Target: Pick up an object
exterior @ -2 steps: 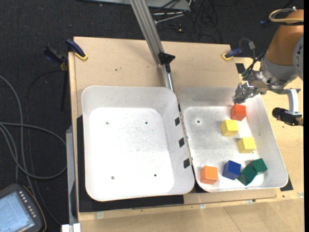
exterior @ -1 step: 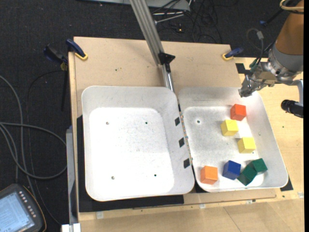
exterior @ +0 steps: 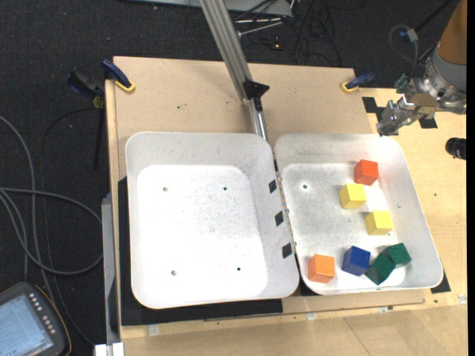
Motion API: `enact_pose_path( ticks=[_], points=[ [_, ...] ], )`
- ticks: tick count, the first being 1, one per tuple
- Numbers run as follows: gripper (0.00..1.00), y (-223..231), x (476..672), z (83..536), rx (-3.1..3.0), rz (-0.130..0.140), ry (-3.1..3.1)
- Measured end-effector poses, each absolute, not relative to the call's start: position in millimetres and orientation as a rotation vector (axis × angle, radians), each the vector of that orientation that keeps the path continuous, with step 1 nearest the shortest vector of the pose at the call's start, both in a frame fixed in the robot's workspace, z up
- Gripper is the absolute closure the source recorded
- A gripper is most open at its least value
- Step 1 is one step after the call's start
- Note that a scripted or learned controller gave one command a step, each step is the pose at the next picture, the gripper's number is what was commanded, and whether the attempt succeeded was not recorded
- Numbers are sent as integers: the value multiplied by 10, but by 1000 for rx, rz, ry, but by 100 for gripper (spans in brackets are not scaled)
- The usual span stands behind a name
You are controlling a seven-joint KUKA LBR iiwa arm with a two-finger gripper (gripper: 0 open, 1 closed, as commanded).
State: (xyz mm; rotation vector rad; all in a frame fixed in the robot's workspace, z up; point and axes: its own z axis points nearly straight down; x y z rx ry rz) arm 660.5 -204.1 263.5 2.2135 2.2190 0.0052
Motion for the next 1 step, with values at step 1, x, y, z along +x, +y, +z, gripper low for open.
enact_pose_path(
  ticks=[1],
  points=[
    [100, -1561, 6606, 2644, 2214, 1, 2228]
  ],
)
